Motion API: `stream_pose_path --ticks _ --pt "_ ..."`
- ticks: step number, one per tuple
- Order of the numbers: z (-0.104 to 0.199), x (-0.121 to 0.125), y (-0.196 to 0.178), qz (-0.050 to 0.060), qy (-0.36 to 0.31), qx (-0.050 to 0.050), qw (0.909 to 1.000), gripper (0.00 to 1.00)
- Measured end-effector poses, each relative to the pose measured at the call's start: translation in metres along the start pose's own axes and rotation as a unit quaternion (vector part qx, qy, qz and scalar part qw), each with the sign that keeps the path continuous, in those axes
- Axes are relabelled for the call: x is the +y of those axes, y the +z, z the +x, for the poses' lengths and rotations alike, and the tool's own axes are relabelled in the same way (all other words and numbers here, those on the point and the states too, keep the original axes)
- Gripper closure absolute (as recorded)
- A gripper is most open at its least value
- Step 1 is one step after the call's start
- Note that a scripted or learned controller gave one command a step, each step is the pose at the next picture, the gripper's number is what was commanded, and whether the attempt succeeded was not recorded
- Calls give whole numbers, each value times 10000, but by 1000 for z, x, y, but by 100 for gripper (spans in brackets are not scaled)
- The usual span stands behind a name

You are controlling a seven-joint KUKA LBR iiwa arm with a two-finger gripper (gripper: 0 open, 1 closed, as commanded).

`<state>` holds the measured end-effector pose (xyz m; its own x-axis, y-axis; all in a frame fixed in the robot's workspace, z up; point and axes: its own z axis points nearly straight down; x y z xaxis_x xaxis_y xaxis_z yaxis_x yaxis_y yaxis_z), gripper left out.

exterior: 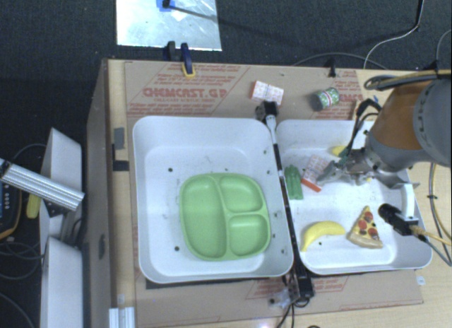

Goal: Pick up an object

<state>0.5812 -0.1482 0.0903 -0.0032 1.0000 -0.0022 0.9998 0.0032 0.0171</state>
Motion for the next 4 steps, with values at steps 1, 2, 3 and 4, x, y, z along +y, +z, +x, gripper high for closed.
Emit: stream_pose_path --ticks 1,2,3,4 --pt "20 76 2 102 19 15 9999 0" --pt "22 79 -10 32 -13 17 10000 100" --pt "-61 25 -70 66 10 -7 10000 100" --pt "-59 25 -69 72 2 4 10000 0"
